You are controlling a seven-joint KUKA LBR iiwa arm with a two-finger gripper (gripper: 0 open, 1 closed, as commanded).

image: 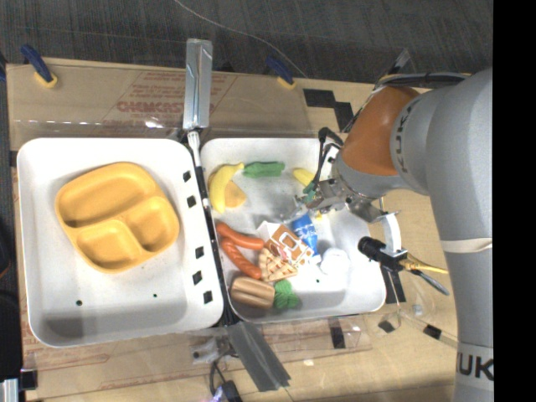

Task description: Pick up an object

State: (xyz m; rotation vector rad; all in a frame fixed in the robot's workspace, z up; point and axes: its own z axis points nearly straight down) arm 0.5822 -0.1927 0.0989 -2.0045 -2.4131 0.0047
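— Step? Reaching: arm low over right bin, right of centre. Fingers among toys; spread impossible to tell, nothing seen held.
— Next? Settle on one: banana upper left, sausages below. Close, lift.

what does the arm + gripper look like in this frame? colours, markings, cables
The arm is bulky, rounded and matte grey, with a glossy orange band above the wrist and part of white lettering, "UK", on the lower link. The gripper is small, of dark and metallic parts. A thin dark cable loops beside the orange band.
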